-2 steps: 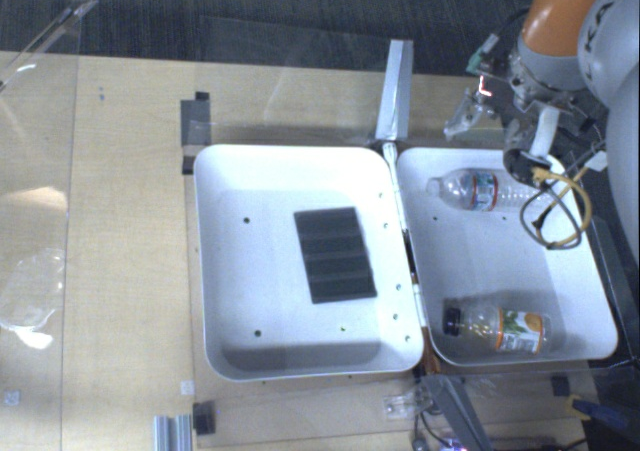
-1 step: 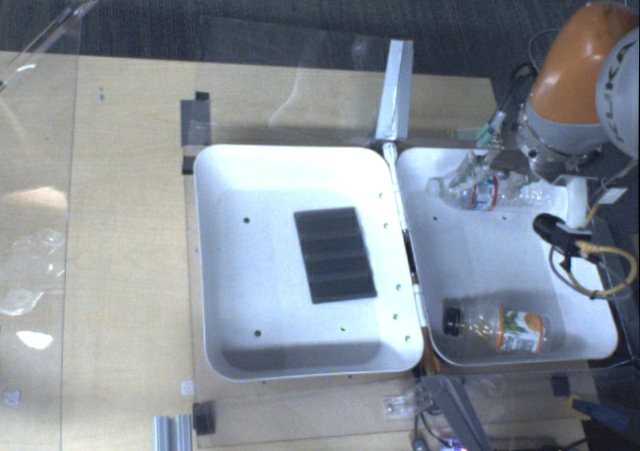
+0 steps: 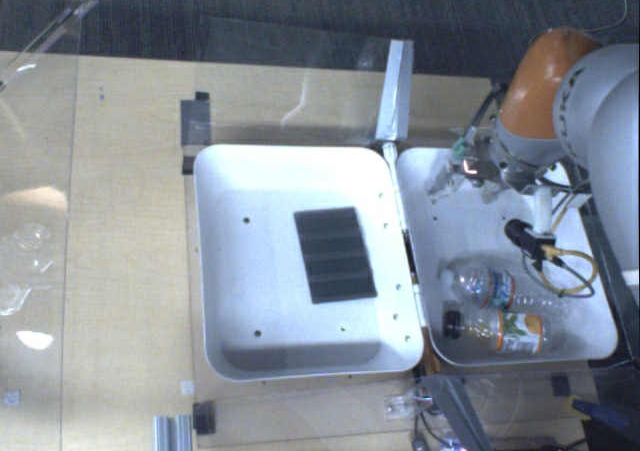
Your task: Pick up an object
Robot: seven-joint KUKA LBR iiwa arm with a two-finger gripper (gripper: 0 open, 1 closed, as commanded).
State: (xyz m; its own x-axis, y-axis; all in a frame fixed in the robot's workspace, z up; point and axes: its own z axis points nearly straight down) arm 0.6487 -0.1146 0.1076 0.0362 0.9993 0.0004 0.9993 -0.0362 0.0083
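Lying flat, ribbed black rectangular pad

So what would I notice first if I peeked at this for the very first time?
Probably the big grey robot arm with its bright orange band, reaching in from the right over the far end of the right bin. Next, the dark ribbed rectangle lying flat in the middle of the left bin. Then two bottles on their sides at the near end of the right bin: a clear one and one with a black cap.
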